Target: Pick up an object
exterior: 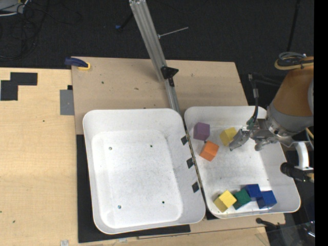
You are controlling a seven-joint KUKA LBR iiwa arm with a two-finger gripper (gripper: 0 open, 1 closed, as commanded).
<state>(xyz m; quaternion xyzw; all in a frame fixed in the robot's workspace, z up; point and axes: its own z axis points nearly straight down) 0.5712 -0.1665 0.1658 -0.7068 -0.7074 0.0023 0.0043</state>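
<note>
My gripper (247, 142) hangs over the right bin (287, 199), in its upper right part. Its two fingers stand apart and nothing is between them. One fingertip (236, 144) is just right of a yellow block (228, 136). A purple block (202, 131) and an orange block (209, 150) lie further left, near the bin's left wall. At the bin's front edge sit another yellow block (224, 201), a green block (241, 197) and two blue blocks (252, 190) (266, 199), packed close together.
The left bin (133, 168) stands beside the right one. A slanted metal rail (154, 45) rises from between the bins toward the back. The wooden bench (36, 152) stretches to the left.
</note>
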